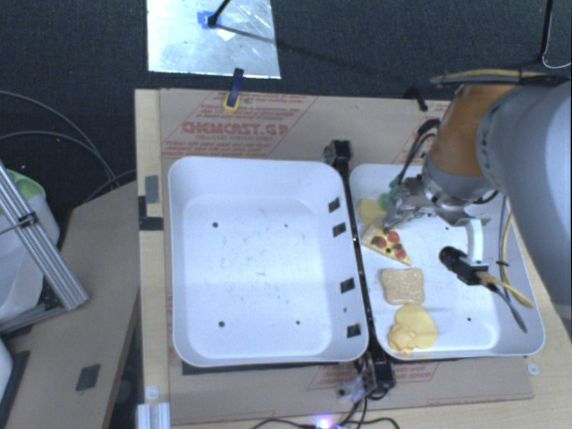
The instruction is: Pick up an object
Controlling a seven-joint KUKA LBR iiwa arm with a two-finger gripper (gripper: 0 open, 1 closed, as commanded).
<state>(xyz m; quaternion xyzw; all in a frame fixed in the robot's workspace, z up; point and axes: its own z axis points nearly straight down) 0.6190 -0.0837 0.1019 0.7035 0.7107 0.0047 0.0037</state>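
Hovering claw (393, 211) just above pizza slice (386, 242) — finger spread impossible to tell

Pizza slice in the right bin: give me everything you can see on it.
The pizza slice looks like a toy: a flat triangle, pale yellow with red and green topping spots and a tan crust edge. It lies flat on the right bin floor near the left wall. The gripper hangs just above its upper end; contact is unclear. A square cracker lies just below it.

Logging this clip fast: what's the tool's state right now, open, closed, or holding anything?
Tool: cannot be told; it sits low in the right bin, just above the pizza slice.
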